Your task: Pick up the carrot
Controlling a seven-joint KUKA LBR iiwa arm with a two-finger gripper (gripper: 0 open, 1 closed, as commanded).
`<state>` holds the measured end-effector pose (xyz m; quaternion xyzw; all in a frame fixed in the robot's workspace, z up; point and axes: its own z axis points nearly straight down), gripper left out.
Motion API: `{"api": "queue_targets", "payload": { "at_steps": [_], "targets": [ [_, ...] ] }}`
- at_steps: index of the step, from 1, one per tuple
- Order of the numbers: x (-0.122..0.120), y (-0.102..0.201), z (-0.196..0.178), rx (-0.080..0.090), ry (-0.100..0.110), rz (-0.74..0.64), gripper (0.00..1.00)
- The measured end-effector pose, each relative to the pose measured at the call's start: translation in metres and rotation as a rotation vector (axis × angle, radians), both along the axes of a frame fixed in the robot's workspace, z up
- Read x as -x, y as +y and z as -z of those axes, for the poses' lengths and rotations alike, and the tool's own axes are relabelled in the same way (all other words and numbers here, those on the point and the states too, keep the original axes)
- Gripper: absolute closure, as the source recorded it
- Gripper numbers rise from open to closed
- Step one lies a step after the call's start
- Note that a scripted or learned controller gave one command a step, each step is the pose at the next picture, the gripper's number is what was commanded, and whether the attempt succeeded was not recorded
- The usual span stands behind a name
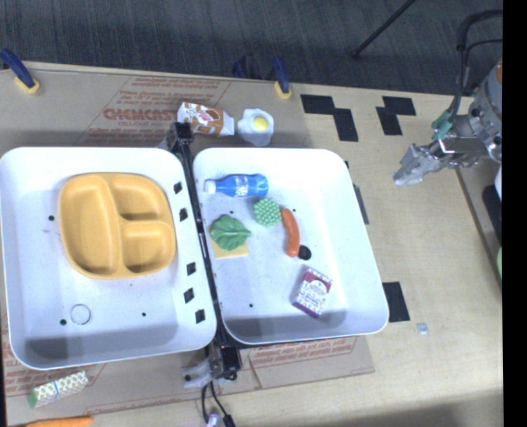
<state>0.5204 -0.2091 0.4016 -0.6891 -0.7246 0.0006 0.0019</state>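
Your carrot (pixel 291 231) is lying in the right bin (pixel 357 283), squeezed between a green dotted ball (pixel 266 212) and a small black thing (pixel 304 253). A blue bottle (pixel 237 185) and purple packet (pixel 312 293) sit nearby. The end effector (pixel 409 172) hangs over the desk (pixel 424 265), well right of the bin; can't tell its fingers' state.

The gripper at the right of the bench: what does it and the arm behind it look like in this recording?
The gripper is pale grey metal, small and angular, tapering toward its tip. Behind it sits a blockier grey wrist with a small teal-green part on top, and thin dark cables loop above. A sliver of orange shows at the frame's edge.
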Motion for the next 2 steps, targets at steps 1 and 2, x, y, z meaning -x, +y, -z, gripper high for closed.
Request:
{"api": "queue_targets", "payload": {
  "at_steps": [1,2],
  "targets": [
    [-0.001,0.000,-0.010,0.000,0.000,-0.006,1.00],
    [-0.001,0.000,-0.021,0.000,0.000,-0.012,1.00]
  ]
}}
